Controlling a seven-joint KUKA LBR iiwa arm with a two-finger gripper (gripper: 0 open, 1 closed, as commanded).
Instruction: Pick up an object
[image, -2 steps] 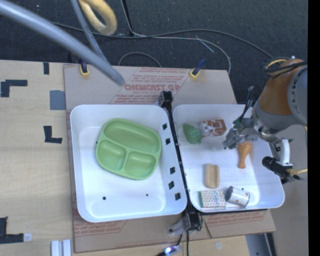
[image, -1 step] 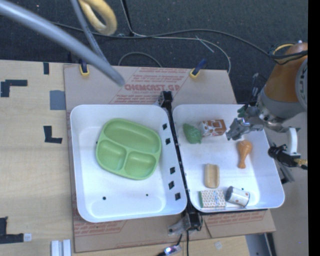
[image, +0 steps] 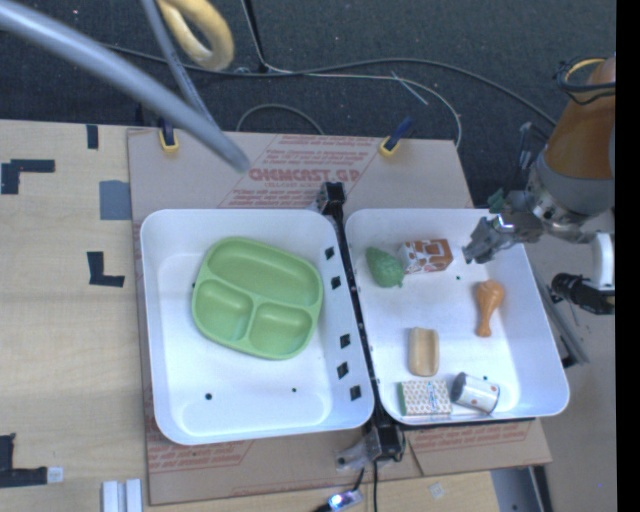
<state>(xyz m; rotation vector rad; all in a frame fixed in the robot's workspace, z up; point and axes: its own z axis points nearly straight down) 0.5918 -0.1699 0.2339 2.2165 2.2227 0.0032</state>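
1. Nothing is picked up yet. The gripper (image: 478, 246) hangs over the right bin (image: 545, 335), near its top edge.
2. I cannot tell its grasp.
3. The chicken leg (image: 487, 304) lies just below it, waiting.

Both bins (image: 165, 300) were plain white. The divided plate (image: 258, 298) was pale green, the lumpy toy (image: 384, 267) darker green, the drumstick (image: 487, 304) tan-orange, the bread roll (image: 423, 351) yellowish-tan, and the carton (image: 428, 256) white with brown-orange print.
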